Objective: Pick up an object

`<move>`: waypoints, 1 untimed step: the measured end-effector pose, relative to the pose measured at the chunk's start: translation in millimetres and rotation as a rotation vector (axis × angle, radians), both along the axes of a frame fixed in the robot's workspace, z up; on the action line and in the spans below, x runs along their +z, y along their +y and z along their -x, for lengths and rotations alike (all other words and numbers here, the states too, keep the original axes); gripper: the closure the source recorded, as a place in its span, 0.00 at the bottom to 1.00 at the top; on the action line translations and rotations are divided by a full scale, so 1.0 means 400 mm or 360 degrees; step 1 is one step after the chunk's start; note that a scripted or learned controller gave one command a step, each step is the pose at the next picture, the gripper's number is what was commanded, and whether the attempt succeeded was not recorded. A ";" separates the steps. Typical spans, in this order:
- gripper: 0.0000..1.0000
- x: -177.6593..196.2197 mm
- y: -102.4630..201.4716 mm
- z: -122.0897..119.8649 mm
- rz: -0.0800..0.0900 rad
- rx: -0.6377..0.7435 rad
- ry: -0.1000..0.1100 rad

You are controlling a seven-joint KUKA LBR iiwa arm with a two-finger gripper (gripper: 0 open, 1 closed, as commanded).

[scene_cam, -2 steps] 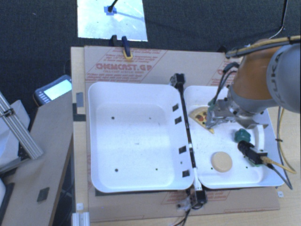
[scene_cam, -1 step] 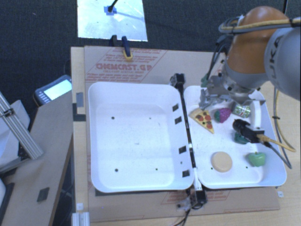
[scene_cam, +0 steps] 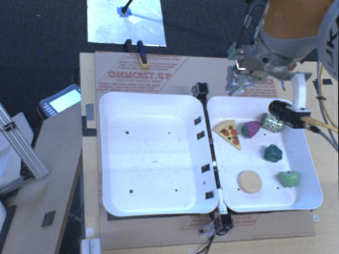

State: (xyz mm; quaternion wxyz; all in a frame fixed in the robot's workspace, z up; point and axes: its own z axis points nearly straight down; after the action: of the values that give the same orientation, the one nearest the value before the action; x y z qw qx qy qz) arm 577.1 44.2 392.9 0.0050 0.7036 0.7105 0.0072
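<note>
The right bin (scene_cam: 307,173) holds a pizza slice toy (scene_cam: 229,133), a magenta fruit (scene_cam: 250,129), a small green-labelled can (scene_cam: 272,123), a dark green pepper (scene_cam: 273,153), a light green apple (scene_cam: 289,179) and a tan round disc (scene_cam: 249,182). My gripper (scene_cam: 236,85) hangs above the far rim of the right bin, up and behind the pizza slice. Nothing shows between its fingers.
The left bin (scene_cam: 153,152) lies beside the right one, joined by a black hinge strip (scene_cam: 207,142). A black cylindrical part (scene_cam: 286,114) on the arm reaches over the can. A silver plate (scene_cam: 126,15) and a clamp (scene_cam: 142,54) sit at the back.
</note>
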 end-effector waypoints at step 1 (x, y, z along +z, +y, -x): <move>1.00 0.030 0.078 0.233 -0.0001 -0.0001 0.0023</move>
State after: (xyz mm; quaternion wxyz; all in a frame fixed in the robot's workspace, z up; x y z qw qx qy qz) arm 483.8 75.3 404.8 -0.0004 0.7038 0.7104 0.0022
